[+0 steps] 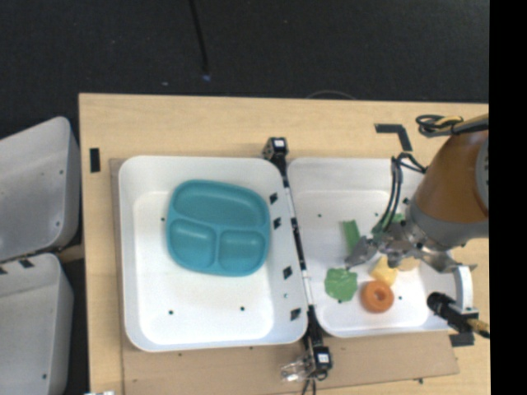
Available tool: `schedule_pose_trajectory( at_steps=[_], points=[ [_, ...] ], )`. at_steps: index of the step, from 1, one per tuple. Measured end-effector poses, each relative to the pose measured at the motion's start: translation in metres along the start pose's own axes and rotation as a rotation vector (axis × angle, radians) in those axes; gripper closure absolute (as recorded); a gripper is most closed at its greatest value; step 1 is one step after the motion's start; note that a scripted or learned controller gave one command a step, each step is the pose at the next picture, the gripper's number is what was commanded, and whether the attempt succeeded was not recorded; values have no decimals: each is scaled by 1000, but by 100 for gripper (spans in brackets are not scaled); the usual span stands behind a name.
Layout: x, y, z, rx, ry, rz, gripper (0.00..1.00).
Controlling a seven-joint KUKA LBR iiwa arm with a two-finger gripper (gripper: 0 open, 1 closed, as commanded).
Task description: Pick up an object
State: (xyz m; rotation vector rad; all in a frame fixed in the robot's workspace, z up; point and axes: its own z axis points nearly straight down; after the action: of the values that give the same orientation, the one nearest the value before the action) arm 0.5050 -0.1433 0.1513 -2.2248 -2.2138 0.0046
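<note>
From my remote seat I see the arm (449,192) reaching in over the right bin (329,179), its end effector (387,253) low among the objects there. I cannot tell whether it is spread or pressed together. Just beside it lies a yellow piece (384,274), touching an orange round object (378,296). A green leafy object (340,285) and a green strip (351,234) lie nearby. The left bin (148,319) on the surface (206,126) holds a teal divided plate (219,227).
</note>
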Motion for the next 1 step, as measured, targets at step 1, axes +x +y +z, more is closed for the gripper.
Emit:
schedule_pose_trajectory(
  at_steps=[1],
  points=[
    [-5, 5, 46, -24, -13, -1, 0]
  ],
)
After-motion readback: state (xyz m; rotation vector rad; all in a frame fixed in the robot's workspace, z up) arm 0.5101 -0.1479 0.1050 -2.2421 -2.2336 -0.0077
